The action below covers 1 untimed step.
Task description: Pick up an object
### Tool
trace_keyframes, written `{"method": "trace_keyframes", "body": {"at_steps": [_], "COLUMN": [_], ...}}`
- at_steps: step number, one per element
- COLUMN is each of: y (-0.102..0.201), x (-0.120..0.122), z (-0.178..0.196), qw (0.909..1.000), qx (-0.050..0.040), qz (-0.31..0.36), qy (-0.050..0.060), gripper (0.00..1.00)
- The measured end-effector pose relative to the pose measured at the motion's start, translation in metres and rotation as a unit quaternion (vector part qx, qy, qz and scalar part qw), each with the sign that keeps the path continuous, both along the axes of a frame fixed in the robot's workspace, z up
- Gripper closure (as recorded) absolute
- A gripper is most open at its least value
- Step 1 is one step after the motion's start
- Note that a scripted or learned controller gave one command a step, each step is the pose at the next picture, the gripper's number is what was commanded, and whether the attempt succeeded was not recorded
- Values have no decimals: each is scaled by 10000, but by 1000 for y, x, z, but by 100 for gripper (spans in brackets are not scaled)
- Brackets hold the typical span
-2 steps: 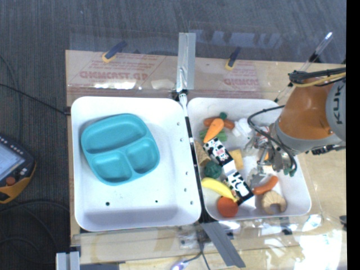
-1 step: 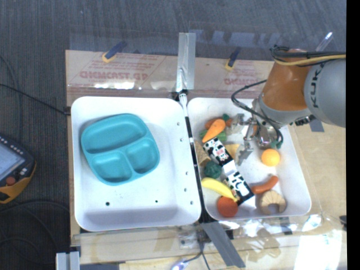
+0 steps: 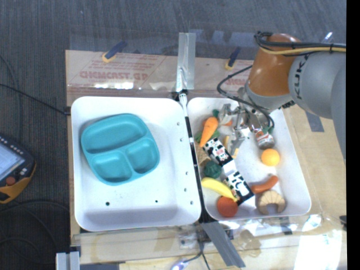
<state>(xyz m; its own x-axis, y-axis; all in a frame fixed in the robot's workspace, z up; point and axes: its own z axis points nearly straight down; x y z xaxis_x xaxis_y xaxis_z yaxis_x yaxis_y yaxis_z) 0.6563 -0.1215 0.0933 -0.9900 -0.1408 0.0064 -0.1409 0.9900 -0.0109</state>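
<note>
My gripper (image 3: 235, 133) reaches down into the back of the right bin (image 3: 298, 167), its metal fingers (image 3: 232, 142) spread apart above the toys. Nothing sits between them. An orange carrot (image 3: 208, 129) lies just left of the gripper. Right below the fingertips is a black-and-white milk carton (image 3: 215, 148). A small can (image 3: 264, 138) lies to the gripper's right, with an orange ball (image 3: 270, 157) beneath it.
Toward the front of the right bin lie a yellow banana (image 3: 217, 188), a red tomato (image 3: 227, 207), a sausage (image 3: 264, 184), a bread roll (image 3: 270, 201), a second black-and-white carton (image 3: 238, 182) and a green piece (image 3: 212, 169). The left bin (image 3: 112, 207) holds a teal divided tray (image 3: 119, 148).
</note>
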Motion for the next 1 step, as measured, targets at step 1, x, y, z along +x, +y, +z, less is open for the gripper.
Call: {"method": "trace_keyframes", "body": {"at_steps": [1], "y": [-16], "x": [-76], "z": [-3], "qw": [9991], "qx": [52], "qz": [-418], "qy": [-82], "gripper": [0]}}
